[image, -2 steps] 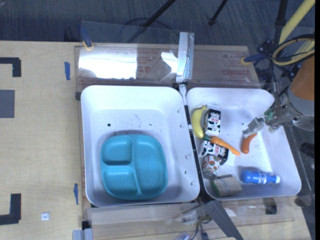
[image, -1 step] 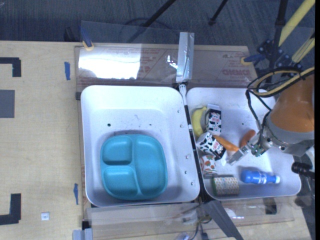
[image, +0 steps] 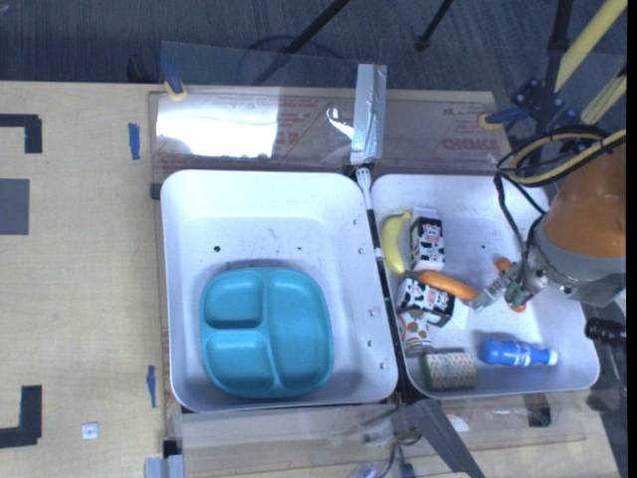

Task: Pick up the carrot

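Note:
The orange carrot (image: 448, 285) lies in the right bin (image: 468, 199), slanting across the top of a black-and-white carton (image: 426, 305). My gripper (image: 501, 291) hangs low in the same bin, just to the right of the carrot's right end and about level with it. I see nothing held in it. The grey arm with its orange band (image: 587, 222) comes in from the right edge of the bin.
A yellow banana (image: 395, 241) and a second black-and-white carton (image: 427, 240) lie left of the carrot. A blue bottle (image: 518, 354) and a grey-green block (image: 450, 368) sit near the front wall. The left bin (image: 259, 192) holds a blue divided plate (image: 267, 330).

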Robot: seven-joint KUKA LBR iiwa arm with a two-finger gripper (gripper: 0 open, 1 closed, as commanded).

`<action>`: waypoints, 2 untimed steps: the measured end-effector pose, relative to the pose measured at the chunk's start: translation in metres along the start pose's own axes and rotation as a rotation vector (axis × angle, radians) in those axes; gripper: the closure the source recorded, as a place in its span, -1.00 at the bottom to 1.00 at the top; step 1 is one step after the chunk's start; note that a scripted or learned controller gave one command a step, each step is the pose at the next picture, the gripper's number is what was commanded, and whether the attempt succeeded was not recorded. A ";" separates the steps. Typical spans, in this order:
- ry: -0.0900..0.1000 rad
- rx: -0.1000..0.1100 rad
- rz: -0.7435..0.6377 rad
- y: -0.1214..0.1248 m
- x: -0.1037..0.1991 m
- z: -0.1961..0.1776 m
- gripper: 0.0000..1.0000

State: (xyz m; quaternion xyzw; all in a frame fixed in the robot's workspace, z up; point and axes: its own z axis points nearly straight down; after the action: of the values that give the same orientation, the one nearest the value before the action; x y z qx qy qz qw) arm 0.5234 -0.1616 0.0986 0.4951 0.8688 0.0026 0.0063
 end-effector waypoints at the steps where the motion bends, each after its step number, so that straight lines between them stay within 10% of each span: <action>1: 0.000 0.000 0.000 0.000 0.000 0.000 -1.00; 2: 0.002 0.004 0.019 0.045 0.022 0.011 -1.00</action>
State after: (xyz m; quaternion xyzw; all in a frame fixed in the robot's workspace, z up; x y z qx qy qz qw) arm 0.5506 -0.1195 0.0875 0.5032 0.8642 0.0016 0.0043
